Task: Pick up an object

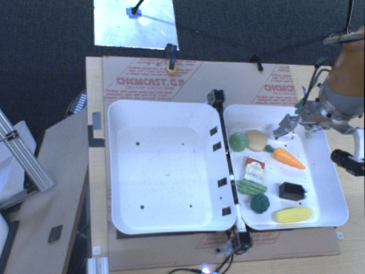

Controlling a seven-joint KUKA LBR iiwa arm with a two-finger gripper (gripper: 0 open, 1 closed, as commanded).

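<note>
The arm (348, 73) is grey with 1 orange band above the wrist. Its end effector (283, 129) is pale metallic grey, with thin cables beside it.

Bright toy foods fill a white bin (336, 201).
Orange carrot (288, 158), yellow corn (293, 214), green ball (238, 141), black block (292, 191), red-and-white carton (255, 169); corn at 5 o'clock.
</note>
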